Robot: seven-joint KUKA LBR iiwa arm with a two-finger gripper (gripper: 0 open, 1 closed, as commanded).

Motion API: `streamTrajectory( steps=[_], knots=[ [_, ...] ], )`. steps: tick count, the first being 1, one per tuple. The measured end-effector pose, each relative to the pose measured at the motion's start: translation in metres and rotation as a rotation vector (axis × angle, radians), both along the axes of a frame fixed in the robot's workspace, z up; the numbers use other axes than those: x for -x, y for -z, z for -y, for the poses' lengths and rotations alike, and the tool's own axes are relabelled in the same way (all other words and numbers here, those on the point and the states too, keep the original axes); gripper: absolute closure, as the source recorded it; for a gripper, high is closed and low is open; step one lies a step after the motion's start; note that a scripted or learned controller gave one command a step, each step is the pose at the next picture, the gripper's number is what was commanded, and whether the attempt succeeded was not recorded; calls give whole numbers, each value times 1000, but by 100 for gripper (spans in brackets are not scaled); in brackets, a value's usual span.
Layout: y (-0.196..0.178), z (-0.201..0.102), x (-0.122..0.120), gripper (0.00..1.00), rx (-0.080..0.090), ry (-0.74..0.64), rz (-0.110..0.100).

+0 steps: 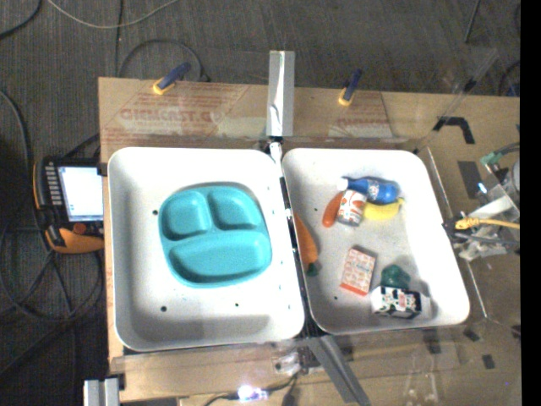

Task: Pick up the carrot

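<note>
- carrot [305,240] is lying in the right bin [439,227], tight against its left wall, long axis running along that wall, green tip pointing toward the near edge
- nothing is touching the carrot; it is sitting free on the bin floor, just beside the divider between the two bins
- arm is not reaching over either bin; some rig hardware [490,218] is sitting off the right bin's right edge, too cluttered to say what it is, so the state of the fingers: cannot tell
- left bin [127,227] is carrying a teal divided tray [217,233] around its middle
- right bin is also holding: a blue bottle [373,189] and a banana [382,211] near the far right corner, a small red-and-white can [346,207] just beside them, a red card box [358,271] mid-bin, a dark green item [393,276] and a black-and-white pack [396,301] near the near right corner
- progress, judging from the layout: nothing done yet, pick is not started
- what is left: approach, descend over the carrot, close, lift
- risk guess: carrot hugging the wall is leaving little room for a finger on that side
</note>
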State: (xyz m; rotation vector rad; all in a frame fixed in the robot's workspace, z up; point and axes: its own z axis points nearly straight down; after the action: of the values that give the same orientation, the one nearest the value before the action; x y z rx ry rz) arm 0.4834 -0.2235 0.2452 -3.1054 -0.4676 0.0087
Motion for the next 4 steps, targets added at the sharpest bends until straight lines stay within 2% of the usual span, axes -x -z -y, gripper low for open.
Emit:
streamTrajectory(
  steps=[1,2,3,4],
  knots=[
    [-27,0,-1,100,1,96,2],
    [-38,0,-1,100,0,96,1],
    [-30,0,0,100,3,97,1],
    [96,-1,1,100,-2,97,-1]
  ],
)
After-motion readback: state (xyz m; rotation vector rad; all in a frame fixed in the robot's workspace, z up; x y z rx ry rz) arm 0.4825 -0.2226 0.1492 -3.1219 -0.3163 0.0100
